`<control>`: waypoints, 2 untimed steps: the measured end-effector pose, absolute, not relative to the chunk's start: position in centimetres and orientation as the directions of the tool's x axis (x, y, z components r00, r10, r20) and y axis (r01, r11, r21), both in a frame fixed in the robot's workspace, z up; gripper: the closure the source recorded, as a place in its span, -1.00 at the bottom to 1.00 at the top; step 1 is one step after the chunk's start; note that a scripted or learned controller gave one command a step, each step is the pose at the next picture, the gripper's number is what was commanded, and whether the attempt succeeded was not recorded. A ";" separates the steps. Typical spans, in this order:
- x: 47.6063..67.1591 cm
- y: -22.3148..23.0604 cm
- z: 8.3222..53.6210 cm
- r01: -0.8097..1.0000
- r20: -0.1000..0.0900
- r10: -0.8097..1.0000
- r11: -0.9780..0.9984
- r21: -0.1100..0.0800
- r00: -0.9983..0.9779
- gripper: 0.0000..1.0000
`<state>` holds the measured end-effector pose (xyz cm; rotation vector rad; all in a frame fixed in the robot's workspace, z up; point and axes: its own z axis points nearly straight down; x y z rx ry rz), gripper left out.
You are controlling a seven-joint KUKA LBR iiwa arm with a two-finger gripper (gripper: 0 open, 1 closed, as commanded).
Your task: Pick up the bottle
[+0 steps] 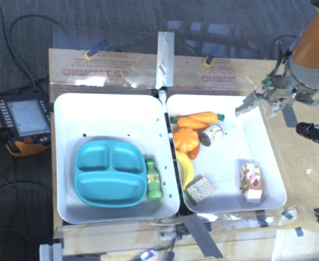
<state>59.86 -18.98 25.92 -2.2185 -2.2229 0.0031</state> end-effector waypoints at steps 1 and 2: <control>59.9 -18.9 26.8 1.000 -0.001 1.000 0.004 -0.004 -0.004 1.00; 59.9 -18.9 26.8 1.000 -0.001 1.000 0.004 -0.004 -0.004 -1.00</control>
